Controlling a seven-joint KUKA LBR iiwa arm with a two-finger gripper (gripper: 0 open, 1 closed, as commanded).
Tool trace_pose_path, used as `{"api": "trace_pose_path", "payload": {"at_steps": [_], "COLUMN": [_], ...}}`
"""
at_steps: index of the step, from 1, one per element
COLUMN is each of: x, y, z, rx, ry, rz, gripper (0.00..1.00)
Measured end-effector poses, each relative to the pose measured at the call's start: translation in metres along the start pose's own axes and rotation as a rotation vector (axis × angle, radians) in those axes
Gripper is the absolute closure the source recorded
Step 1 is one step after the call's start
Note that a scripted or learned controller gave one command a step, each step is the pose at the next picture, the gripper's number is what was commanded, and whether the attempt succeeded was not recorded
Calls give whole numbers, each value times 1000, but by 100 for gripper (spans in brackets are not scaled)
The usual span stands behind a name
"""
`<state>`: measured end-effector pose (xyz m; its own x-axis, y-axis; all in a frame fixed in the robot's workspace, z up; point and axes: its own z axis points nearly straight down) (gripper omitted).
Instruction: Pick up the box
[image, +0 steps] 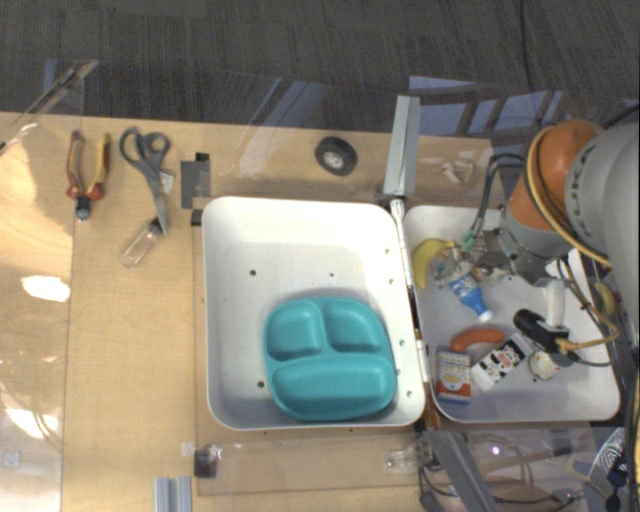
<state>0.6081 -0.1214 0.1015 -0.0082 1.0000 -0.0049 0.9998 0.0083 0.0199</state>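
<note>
box (454, 375) in right bin's near-left corner | claw (462, 252) cluttered, grip unreadable

one fixed cam up high, tilted down over the bench (120, 330), both bins in frame, left bin (300, 235) centred, right bin (590, 400) near edge, arm (590, 190) coming in from right

the teal divided tray (328, 358) lies in the white left bin (240, 300), and the right bin (590, 395) beside it is the same white. right of the tray lie a yellow banana (428, 258), a blue-and-white tube (468, 295), an orange-and-white box (453, 375) and a black-and-white patterned piece (498, 362). the arm (585, 190) above them is grey with an orange band, and up left of the tray sit red-handled pliers (84, 172), grey scissors (148, 165) and a black tape roll (336, 155).
</note>
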Motion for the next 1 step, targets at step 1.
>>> {"api": "trace_pose_path", "payload": {"at_steps": [1], "x": [-68], "y": [33], "z": [1], "rx": [16], "ry": [4], "rz": [-142], "gripper": [0]}}
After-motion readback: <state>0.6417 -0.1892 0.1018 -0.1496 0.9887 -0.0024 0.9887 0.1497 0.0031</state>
